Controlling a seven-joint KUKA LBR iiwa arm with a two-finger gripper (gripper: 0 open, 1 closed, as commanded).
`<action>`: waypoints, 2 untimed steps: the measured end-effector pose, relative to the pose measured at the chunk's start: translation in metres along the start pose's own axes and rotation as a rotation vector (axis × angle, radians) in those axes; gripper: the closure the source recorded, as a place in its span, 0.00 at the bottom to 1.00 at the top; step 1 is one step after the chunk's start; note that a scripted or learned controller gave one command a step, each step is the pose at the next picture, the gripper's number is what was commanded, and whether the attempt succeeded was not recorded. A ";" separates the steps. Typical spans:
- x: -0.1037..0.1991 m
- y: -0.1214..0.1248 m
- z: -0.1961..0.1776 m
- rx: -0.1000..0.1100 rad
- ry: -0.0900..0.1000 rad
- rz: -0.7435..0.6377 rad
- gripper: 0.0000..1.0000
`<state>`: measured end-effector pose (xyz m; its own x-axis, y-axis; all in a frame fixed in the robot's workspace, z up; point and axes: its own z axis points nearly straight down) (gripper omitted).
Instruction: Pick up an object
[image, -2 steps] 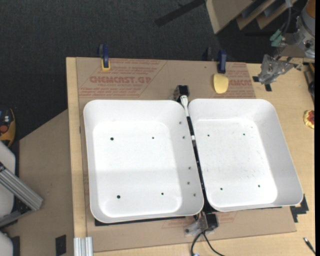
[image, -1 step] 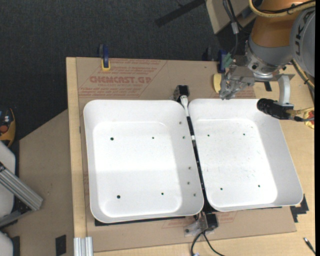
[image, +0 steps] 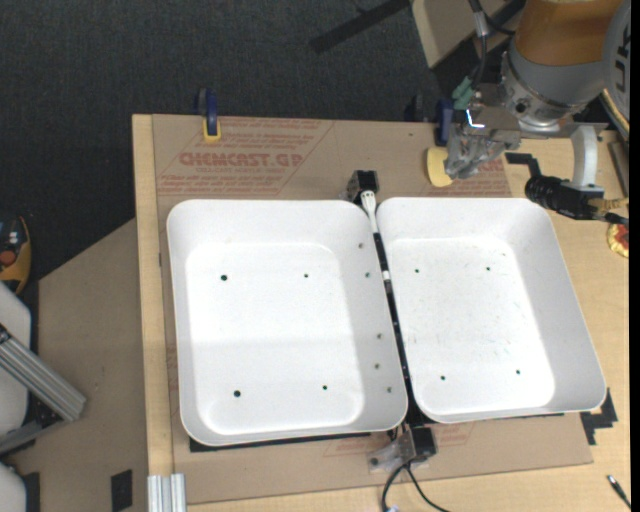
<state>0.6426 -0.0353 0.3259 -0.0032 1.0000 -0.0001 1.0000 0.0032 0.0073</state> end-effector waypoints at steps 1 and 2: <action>-0.003 -0.033 -0.021 0.007 0.001 0.004 1.00; 0.037 0.005 0.064 0.013 0.001 -0.001 1.00</action>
<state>0.6482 0.0015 0.2624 -0.0038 1.0000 0.0010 1.0000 0.0038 -0.0053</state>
